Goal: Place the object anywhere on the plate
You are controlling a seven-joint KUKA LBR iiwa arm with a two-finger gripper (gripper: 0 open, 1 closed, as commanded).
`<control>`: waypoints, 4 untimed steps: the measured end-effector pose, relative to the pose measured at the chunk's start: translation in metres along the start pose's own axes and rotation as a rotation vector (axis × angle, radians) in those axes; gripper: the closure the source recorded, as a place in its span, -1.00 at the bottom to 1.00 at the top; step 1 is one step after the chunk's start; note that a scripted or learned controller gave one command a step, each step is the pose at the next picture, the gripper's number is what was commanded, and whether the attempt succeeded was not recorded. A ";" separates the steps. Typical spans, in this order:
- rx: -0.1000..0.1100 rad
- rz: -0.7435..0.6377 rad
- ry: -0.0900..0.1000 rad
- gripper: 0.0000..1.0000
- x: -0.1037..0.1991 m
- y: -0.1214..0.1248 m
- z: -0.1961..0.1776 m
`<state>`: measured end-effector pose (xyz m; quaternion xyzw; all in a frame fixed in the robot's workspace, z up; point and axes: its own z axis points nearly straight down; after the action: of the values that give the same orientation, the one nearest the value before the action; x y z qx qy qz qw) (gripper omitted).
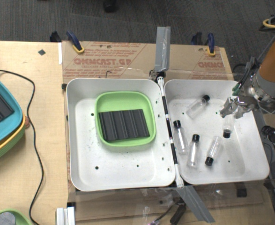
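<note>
The jaws, at the tip of the arm reaching in from the right, sit over the right bin near its far right side, and I cannot tell whether they are parted or closed, as the metal there blurs together at this slant. Directly below them lies a small clear vial with a black cap. It is so close to the tip that it may be the one being gone for, but nothing shows it clasped, so I would not count it as held. Four more capped vials lie loose on the same bin floor: one up near the far wall, one along the left wall by the divide, and two, and, side by side toward the near edge. They are scattered at odd angles, likely so a program has to choose and line up its own grasp. The green plate sits in the left bin, well apart from every vial, with a dark ribbed insert lying in it. The object is therefore in the right bin and not yet on the plate. By my judgement the task is at its start, with the pick itself unsettled. Both bins rest on cardboard clamped to the desk, presumably to keep them from sliding.
</note>
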<state>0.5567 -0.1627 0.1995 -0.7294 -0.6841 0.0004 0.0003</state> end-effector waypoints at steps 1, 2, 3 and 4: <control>0.000 0.000 0.000 -1.00 0.000 0.000 0.000; 0.001 0.277 -0.002 -1.00 -0.042 -0.014 -0.071; 0.001 0.492 -0.003 -1.00 -0.053 -0.018 -0.130; 0.003 0.607 -0.003 -1.00 -0.046 0.008 -0.241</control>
<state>0.5623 -0.2096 0.4401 -0.9005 -0.4348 0.0024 0.0004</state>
